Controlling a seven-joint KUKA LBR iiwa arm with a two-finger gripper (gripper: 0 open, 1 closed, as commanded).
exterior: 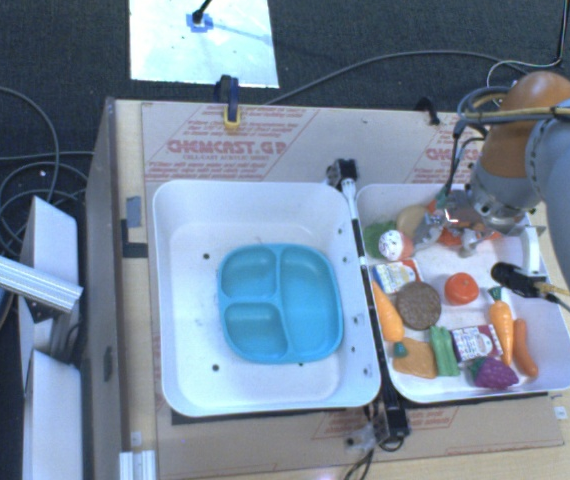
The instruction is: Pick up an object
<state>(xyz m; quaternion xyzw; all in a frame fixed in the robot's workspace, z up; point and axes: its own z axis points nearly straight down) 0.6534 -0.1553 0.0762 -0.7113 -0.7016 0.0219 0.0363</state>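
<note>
My gripper is down at the back of the right bin, reached in from the right under the grey arm with its orange band. A small red-orange piece shows right under it; whether it is gripped cannot be told. Toy foods lie around in this bin: a white egg-like piece, an orange tomato, a brown round cookie, a carrot and purple grapes.
The left bin holds a blue divided plate. More pieces crowd the right bin's front: another carrot, a red packet, a green stick and a yellow wedge. A clamp rail separates the bins.
</note>
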